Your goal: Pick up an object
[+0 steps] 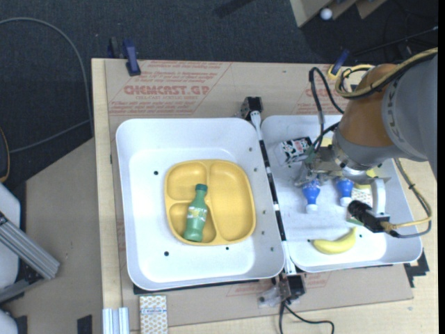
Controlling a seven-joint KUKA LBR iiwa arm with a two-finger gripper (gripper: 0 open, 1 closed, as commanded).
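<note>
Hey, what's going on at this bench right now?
A grey robot arm reaches from the right into the right bin, its gripper low among the items there: a banana, some blue-and-white pieces and a small dark-labelled item. Nothing is visibly held yet. In the left bin, a green bottle lies on a yellow divided plate, untouched.

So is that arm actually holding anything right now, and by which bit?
It cannot be told: the gripper is low in the right bin among small blue-and-white items, and the arm hides its tips.
</note>
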